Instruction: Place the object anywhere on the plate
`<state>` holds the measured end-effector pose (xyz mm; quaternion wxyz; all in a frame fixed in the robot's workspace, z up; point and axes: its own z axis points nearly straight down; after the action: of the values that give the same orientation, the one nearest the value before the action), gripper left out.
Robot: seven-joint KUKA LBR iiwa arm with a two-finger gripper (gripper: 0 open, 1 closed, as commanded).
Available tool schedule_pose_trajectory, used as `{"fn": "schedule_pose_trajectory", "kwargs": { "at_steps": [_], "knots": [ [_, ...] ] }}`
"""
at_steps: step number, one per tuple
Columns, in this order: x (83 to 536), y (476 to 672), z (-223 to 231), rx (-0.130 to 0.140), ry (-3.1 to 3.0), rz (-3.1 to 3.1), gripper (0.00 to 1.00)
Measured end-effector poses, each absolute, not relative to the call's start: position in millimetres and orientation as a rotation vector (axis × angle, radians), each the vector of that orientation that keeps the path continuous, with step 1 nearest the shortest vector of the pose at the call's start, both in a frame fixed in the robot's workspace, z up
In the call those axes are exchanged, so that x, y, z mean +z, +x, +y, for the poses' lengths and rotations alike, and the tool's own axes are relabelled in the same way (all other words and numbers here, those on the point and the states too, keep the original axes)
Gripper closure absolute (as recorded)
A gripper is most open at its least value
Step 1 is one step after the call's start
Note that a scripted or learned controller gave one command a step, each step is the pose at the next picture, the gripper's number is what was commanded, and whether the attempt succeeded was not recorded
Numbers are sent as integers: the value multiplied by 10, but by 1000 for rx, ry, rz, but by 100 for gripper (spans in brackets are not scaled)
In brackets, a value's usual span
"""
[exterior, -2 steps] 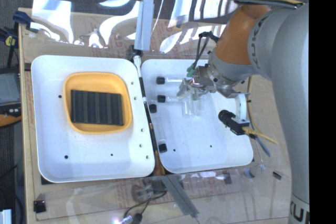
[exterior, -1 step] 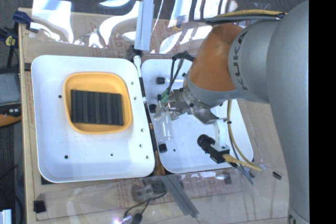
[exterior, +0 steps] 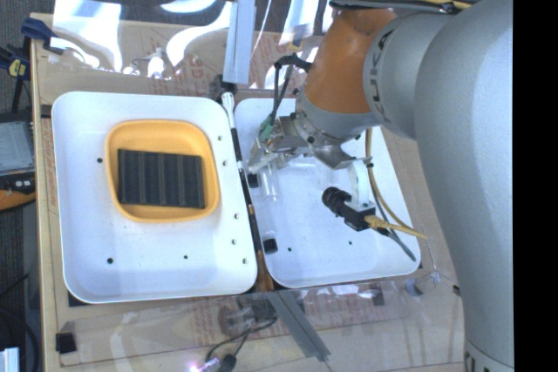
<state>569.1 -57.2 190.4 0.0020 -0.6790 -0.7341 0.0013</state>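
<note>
A yellow plate [exterior: 162,137] with rounded corners rests in the left bin [exterior: 78,248]. On the plate lies a dark, ridged rectangular object [exterior: 163,179] that covers most of its middle. My gripper [exterior: 261,163] hangs over the upper left part of the right bin [exterior: 323,261], close to the divide between the two bins. It is apart from the plate and the dark object. I see nothing in the gripper. The wrist and its orange band [exterior: 349,65] hide the far part of the right bin.
A black plug on a yellow cable [exterior: 346,208] hangs from the arm over the middle of the right bin. A small dark piece [exterior: 268,245] sits by that bin's left wall. A grey bar [exterior: 238,35] stands behind the bins.
</note>
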Motion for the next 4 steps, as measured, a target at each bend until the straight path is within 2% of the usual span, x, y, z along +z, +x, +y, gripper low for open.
{"fn": "schedule_pose_trajectory", "kwargs": {
  "at_steps": [1,2,3,4],
  "knots": [
    [1911,6085,-128,2,-2029,-2395,100],
    [1912,6085,-128,2,-2028,-2396,0],
    [2007,6088,-123,4,-2021,-2400,100],
    [2234,5709,412,5,-1777,-2586,100]
  ]
}}
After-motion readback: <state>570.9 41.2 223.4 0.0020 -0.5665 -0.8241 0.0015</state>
